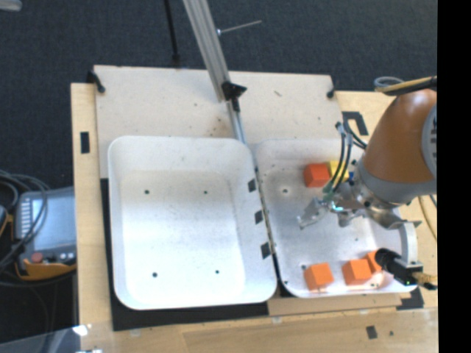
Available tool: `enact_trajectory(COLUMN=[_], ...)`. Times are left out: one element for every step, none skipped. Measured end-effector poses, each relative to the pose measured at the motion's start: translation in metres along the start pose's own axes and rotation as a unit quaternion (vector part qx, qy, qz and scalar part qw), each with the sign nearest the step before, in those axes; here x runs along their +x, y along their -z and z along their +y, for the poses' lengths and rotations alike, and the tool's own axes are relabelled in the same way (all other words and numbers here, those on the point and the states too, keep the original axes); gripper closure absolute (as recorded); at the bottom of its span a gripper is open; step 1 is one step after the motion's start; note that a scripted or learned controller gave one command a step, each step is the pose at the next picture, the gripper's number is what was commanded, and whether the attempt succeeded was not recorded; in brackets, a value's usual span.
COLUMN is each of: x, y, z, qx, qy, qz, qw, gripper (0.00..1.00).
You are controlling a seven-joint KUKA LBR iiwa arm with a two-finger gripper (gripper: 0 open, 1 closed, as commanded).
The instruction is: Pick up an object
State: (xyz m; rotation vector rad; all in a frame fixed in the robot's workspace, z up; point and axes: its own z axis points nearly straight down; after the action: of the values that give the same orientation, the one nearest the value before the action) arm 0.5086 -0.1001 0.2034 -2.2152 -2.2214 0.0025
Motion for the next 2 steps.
enact_trajectory(x=[0.000,-0.007], y=[0.002,-0.059], z=[0.001,0.003], qx=[-0.003,0.001], qy=[-0.002,-0.002], qz=[0.000,-0.002], qw=[1.0000,1.0000], gripper=[0.00,0.00])
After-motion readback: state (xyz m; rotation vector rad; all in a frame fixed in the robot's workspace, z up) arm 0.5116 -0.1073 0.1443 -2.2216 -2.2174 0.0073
